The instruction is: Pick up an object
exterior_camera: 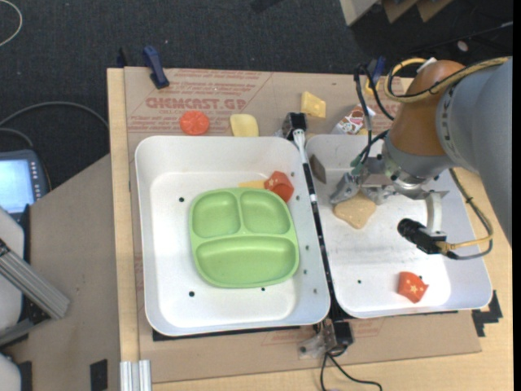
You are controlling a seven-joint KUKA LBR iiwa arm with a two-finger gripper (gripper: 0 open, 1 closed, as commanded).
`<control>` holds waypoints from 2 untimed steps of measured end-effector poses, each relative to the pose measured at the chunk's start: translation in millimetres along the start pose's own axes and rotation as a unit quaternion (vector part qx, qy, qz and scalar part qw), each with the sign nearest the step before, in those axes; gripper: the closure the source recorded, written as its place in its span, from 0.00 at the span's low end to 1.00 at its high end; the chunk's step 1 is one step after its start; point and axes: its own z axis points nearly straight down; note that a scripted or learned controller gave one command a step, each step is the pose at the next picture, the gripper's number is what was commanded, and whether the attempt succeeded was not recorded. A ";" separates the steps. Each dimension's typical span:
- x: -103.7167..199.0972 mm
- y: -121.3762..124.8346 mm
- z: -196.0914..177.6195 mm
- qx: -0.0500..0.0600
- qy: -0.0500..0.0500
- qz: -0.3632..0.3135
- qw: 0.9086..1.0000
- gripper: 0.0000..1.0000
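My gripper (352, 187) hangs low over the upper left part of the right bin (456, 300), at the end of the grey arm with the orange band (423, 116). A flat tan food piece (356, 213) lies on the bin floor just below and in front of it, touching or nearly touching the gripper's tip. A small red object (412, 286) sits near the right bin's front right corner, well apart from the gripper. In the left bin (155, 243) a green divided plate (242, 236) lies flat, with a red piece (280, 185) at its upper right corner.
Behind the bins, the cardboard holds an orange-red disc (194, 122), a pale yellow piece (243, 125), a yellow wedge (313, 103), a small printed packet (352, 122) and a blue clip (155, 65). A black cable part (419, 235) hangs from the arm over the right bin.
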 end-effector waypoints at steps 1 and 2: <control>-1.1 -17.2 -0.1 0.000 0.000 0.000 1.000 0.00; -3.5 -23.5 0.2 0.000 0.000 0.000 1.000 0.00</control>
